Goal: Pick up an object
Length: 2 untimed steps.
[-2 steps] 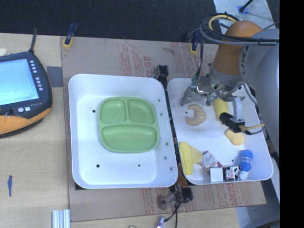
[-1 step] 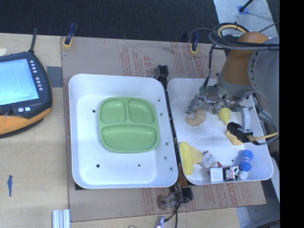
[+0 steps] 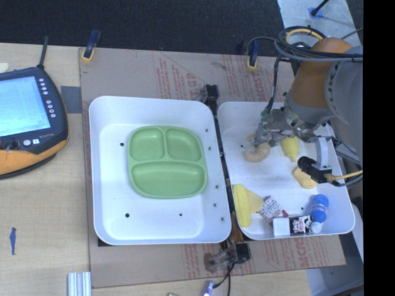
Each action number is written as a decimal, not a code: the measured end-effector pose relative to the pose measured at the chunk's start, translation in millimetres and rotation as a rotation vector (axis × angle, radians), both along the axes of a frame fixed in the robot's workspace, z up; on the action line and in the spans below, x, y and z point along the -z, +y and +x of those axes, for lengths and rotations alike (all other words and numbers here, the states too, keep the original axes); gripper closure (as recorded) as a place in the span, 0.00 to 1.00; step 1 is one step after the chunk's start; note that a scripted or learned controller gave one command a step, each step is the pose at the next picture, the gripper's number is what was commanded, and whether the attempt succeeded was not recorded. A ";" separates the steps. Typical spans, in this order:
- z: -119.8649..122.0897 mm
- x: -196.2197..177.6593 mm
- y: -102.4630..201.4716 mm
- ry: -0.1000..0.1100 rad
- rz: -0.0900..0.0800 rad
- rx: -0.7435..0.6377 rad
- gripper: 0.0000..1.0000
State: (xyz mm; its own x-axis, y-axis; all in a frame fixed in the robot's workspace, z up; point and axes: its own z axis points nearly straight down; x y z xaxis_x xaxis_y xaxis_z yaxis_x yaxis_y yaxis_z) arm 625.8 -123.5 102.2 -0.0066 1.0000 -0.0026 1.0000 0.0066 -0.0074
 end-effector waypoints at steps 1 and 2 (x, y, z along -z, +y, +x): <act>-37.9 -120.5 54.2 -0.007 0.003 0.002 1.00; -11.5 -120.9 99.1 -0.004 0.002 0.002 1.00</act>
